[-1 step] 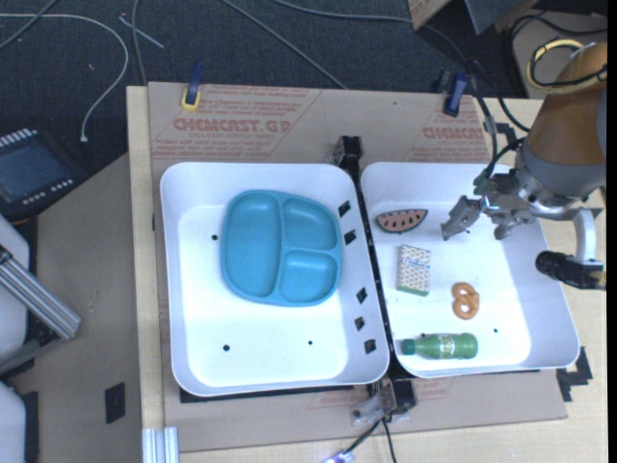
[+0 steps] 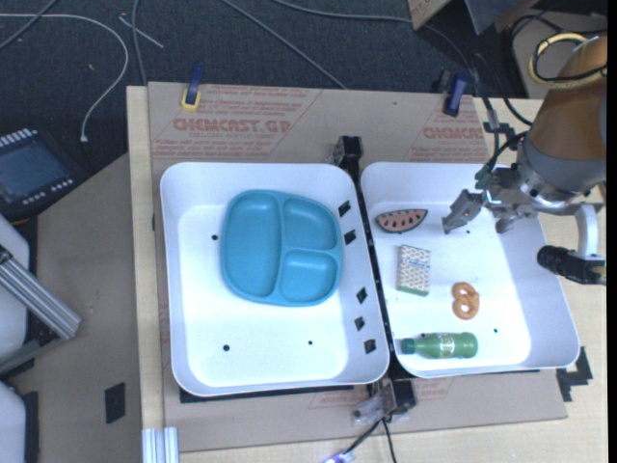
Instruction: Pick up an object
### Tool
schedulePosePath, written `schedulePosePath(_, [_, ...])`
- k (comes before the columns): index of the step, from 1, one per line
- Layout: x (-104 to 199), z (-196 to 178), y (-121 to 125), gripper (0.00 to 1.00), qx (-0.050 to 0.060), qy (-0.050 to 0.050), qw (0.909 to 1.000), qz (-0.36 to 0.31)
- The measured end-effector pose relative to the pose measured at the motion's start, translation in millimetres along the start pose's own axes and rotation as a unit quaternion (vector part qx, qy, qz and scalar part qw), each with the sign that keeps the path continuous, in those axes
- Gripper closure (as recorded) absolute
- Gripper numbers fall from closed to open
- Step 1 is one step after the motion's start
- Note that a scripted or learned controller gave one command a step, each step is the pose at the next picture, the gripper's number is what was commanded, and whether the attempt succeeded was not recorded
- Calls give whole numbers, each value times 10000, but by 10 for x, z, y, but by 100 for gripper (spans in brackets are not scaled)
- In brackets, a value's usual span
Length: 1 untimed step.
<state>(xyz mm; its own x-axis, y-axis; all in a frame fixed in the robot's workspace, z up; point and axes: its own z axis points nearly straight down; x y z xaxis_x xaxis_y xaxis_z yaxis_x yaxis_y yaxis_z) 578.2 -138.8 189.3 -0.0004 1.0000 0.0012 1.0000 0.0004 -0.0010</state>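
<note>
Green plastic marks the bottle [image 2: 440, 345], which is laid flat near the front edge of the right bin [image 2: 540, 302], its long axis running left to right with the white cap pointing left toward the divider. Just behind it, a small pretzel [image 2: 466, 300] is seen, and to the left of that a checkered packet [image 2: 415, 269] is set roughly upright in the view. Farther back, a watermelon slice [image 2: 400, 221] is placed with its red curve bulging toward the front. The hand [image 2: 483, 215] is held over the back part of the right bin, near the watermelon slice but apart from it; its two fingers are spread open and nothing is held between them. A blue divided plate [image 2: 281, 247] is seen in the left bin [image 2: 193, 287]. Both bins are carried by a cardboard-covered tabletop [image 2: 270, 114].
</note>
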Motion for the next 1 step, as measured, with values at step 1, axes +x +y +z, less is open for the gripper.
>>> schedulePosePath(1, [97, 579, 2, 0, 30, 8, 10000, -4])
